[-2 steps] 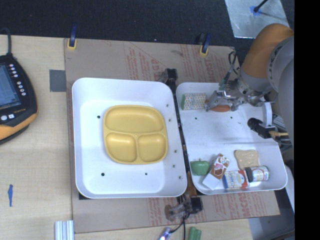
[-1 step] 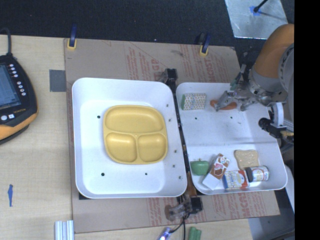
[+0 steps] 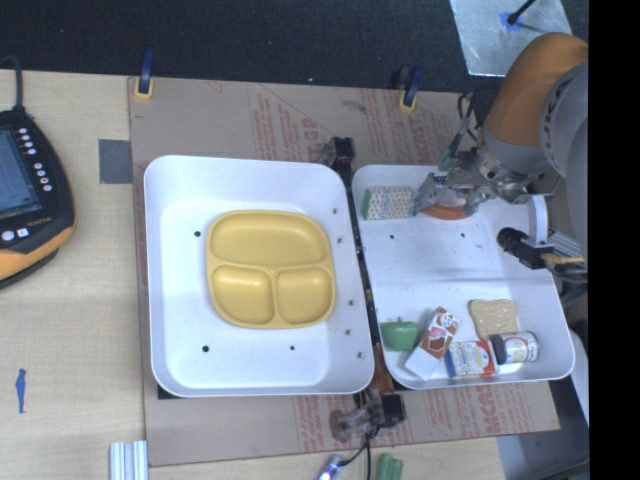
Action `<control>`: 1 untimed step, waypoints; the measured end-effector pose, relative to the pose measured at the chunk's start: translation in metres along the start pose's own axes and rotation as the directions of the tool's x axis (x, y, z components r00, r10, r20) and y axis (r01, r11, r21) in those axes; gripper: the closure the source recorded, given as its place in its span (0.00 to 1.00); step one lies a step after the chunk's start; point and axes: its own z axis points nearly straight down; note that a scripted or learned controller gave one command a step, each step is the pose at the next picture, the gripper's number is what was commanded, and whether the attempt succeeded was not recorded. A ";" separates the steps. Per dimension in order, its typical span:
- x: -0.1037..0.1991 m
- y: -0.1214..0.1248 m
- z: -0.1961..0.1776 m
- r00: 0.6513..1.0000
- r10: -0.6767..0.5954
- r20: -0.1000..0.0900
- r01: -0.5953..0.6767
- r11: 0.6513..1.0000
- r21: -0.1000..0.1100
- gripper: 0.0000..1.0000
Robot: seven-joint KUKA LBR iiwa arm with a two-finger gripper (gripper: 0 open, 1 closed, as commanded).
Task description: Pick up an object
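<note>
Here we see the gripper low over the far end of the right bin, with the arm reaching in from the right and its orange band above the wrist. Directly under the gripper, against the bin's far wall, lies a small orange-red object. The gripper hides most of it, and we cannot tell whether the gripper is spread or closed, nor whether it touches the object. Just to the left of it, in the bin's far left corner, rests a pale green speckled block.

The rest of the right bin's contents are gathered along the near edge. There is a round green piece at the left, and beside it a small brown and white carton that is tilted. A flat packet with a blue edge comes next, and a little can lies on its side at the right. A slice of toast sits just behind the packet and the can. The middle of this bin's floor is bare white.

The left bin holds a yellow divided plate near its centre, with one long section and two smaller ones. Both bins stand on a brown cardboard sheet, which two blue clamps hold at its far edge. At the bench's left edge lies a black handheld controller with an orange rim, well apart from the bins.
</note>
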 end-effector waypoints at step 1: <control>0.007 -0.107 0.028 1.000 -0.002 0.002 0.002 1.000 0.003 0.00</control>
